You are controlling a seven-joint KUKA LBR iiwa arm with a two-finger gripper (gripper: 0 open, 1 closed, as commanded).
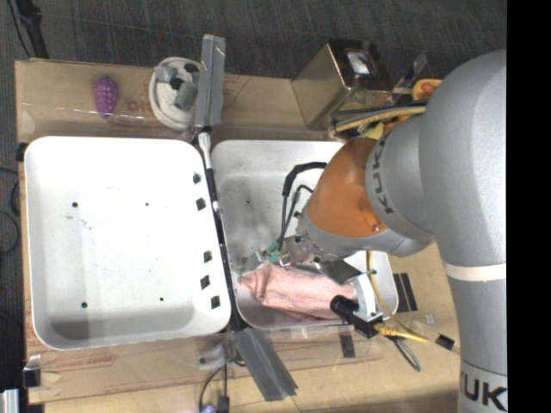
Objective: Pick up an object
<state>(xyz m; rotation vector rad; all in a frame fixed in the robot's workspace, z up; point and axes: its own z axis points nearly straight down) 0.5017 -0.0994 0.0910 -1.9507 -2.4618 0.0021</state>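
Observation:
A pink cloth (288, 292) lies crumpled along the near wall of the right bin (250, 175). My gripper (287, 255) is low in that bin, right at the cloth's upper edge, under the orange wrist band (344, 198). The wrist and arm cover most of the fingers. A small green piece (274, 249) shows beside the gripper.
The left bin (112, 239) lies beside the right one, with a grey divider (215, 222) between them. Behind the bins sit a purple object (106, 95), a white roll (175, 91) and a metal box (340, 76). Tools and cables lie at the near right (405, 334).

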